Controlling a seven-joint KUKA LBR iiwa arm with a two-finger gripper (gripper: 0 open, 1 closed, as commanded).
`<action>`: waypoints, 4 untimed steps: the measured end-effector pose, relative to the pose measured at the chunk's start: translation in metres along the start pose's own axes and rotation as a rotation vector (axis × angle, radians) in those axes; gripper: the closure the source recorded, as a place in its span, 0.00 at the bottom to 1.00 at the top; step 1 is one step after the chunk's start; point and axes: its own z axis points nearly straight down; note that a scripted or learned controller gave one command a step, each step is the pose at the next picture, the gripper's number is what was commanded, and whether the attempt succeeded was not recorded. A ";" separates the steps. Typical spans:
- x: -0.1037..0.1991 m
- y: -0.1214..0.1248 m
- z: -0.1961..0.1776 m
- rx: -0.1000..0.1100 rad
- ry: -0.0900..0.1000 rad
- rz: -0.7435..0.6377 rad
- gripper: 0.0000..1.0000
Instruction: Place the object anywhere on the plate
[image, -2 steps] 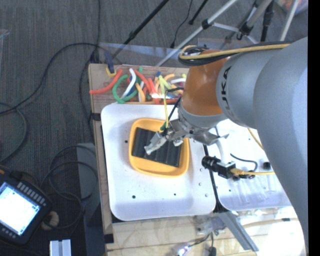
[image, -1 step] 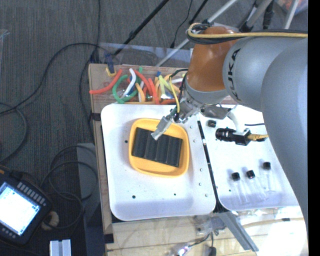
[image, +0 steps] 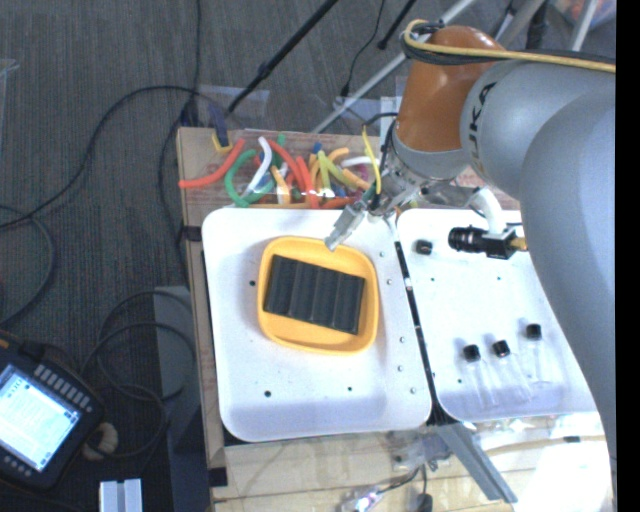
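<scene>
A grey robot arm (image: 540, 130) with an orange band reaches in from the right over two white bins on a wooden counter (image: 200, 170). Its gripper (image: 345, 230) hangs above the far edge of the left bin (image: 300, 400), just over the rim of a yellow plate (image: 318, 297). How the gripper stands cannot be told. A dark ridged rectangular object (image: 314, 294) lies flat on the plate, filling its middle. The right bin (image: 490, 300) holds several small black pieces (image: 498, 349). Coloured cables (image: 280, 170) lie behind the bins.
</scene>
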 end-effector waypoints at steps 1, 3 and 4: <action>0.032 0.022 -0.033 -0.002 0.001 -0.002 0.00; 0.052 0.035 -0.053 0.000 -0.003 -0.085 0.00; 0.052 0.034 -0.061 -0.001 -0.001 -0.067 0.00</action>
